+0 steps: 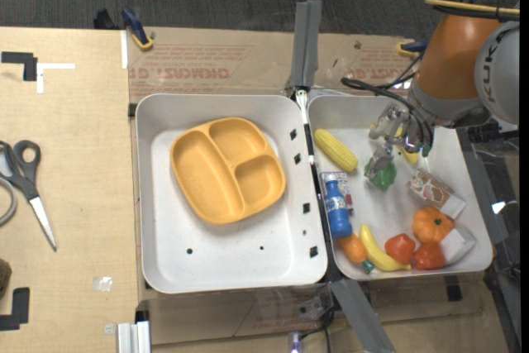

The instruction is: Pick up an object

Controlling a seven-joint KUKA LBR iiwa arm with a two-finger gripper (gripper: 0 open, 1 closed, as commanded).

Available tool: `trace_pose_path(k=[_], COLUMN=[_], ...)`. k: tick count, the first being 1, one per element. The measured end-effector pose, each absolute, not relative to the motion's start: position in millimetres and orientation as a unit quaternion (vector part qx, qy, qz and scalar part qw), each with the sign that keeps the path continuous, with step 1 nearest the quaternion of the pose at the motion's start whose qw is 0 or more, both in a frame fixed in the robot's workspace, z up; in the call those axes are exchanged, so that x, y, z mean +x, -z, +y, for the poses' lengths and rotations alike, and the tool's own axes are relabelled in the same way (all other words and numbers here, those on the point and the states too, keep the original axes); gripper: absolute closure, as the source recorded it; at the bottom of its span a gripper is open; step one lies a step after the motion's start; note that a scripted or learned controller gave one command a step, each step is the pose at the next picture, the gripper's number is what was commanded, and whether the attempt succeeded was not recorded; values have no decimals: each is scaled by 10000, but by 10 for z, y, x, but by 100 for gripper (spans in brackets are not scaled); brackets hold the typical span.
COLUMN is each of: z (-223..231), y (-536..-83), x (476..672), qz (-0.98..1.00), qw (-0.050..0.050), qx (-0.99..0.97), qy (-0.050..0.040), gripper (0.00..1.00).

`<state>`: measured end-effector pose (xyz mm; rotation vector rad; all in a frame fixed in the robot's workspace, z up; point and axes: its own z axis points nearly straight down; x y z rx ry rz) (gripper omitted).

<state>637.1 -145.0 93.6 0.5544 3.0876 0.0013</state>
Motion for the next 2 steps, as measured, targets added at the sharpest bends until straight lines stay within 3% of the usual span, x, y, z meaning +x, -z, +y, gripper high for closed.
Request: trace_pose_path(k=[1,2], z=[-1450,-872], y=[-1045,-1933], x=[6387,6527], qz=[9845,9790], qw=[53,28], qx=[1755,2039], qy=[1,-2], gripper=[100,100])
